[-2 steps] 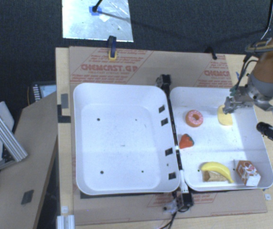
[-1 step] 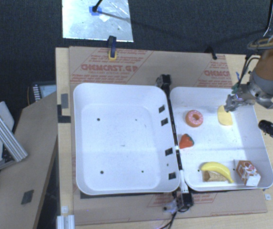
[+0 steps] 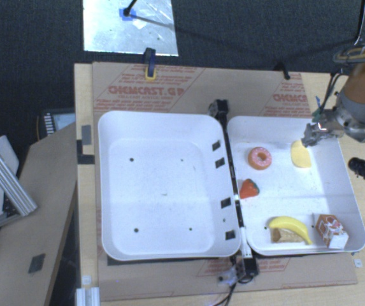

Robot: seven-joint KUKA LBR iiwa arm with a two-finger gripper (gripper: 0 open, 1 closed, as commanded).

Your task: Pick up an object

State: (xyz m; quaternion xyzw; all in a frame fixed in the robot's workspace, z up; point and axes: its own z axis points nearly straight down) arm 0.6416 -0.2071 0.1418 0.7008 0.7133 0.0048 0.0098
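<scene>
Arm over the far right corner of the right bin

The jaws hang just above the yellow piece at the far side of the right bin; how wide they stand I cannot tell. Nearer lie a pink donut, a strawberry, a banana and a small carton.

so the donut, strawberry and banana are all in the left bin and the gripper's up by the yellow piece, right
Not quite: the camera view shows the donut, strawberry and banana in the right bin, not the left. The gripper is indeed up by the yellow piece.
</scene>
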